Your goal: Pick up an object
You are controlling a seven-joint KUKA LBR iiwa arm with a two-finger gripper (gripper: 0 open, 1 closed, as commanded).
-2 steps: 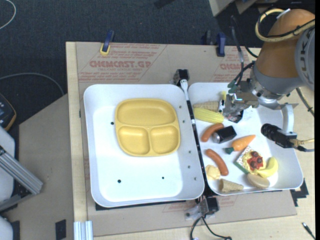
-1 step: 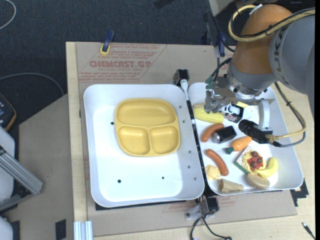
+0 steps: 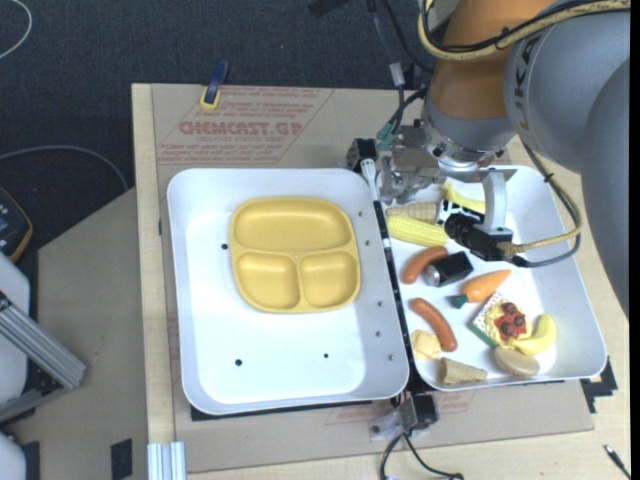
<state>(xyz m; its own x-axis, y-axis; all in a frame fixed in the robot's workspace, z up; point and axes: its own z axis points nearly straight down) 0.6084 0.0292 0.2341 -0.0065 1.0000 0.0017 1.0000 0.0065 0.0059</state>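
The claw (image 3: 408, 184) hangs low over the far left corner of the right bin (image 3: 566, 268); whether it is spread or pressed together cannot be told, and nothing can be seen in its grip. Just beside it on the near side lies a corn cob (image 3: 415, 231). Nearer the camera lie an orange sausage (image 3: 422, 263), a carrot (image 3: 487, 285) and a banana (image 3: 541, 336). The left bin (image 3: 200, 298) holds a yellow divided plate (image 3: 295, 252).

Chunky grey arm (image 3: 585, 88), smooth rounded shell, with a fat glossy orange band (image 3: 485, 63) above a silver metal wrist (image 3: 455, 148). Yellow and black cables (image 3: 432, 23) loop round the orange bit.
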